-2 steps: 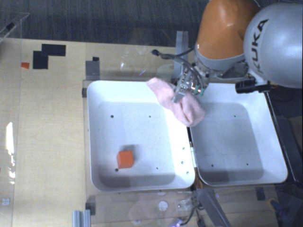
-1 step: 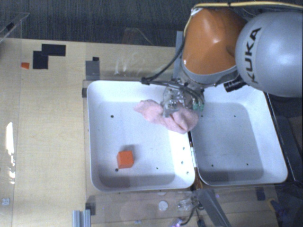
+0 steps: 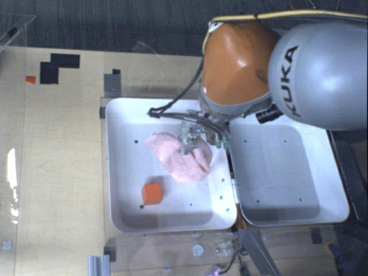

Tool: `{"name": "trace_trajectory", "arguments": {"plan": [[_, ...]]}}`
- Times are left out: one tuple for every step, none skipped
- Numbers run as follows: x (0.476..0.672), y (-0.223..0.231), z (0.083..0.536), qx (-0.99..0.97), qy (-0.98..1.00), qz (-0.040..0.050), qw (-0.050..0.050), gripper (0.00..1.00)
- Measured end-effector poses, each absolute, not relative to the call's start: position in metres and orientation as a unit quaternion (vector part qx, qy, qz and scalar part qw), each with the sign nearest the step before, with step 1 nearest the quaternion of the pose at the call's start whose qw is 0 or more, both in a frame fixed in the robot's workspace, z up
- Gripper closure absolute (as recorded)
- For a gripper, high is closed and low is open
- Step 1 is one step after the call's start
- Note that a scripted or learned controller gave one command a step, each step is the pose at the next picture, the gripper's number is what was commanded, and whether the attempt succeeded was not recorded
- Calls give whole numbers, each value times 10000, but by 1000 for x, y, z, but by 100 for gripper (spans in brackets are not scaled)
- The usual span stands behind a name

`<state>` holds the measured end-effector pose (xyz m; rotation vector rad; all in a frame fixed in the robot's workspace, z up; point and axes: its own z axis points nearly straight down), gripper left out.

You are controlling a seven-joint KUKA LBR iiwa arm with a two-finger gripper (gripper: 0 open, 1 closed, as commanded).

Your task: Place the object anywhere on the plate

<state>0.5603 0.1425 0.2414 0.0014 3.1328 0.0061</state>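
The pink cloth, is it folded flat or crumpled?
Crumpled: the pink cloth lies in an uneven heap in the left bin, under the gripper.

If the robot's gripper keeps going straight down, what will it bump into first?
Probably the pink cloth. The gripper hangs right over its upper right part in the left bin. It may be touching the cloth already; the view makes height hard to judge. The orange block sits off to the side.
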Motion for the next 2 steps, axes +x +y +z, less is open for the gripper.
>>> {"name": "trace_trajectory", "arguments": {"plan": [[534, 185, 234, -2, 10000, 19, 33, 100], [534, 185, 234, 1, 10000, 20, 36, 0]]}}
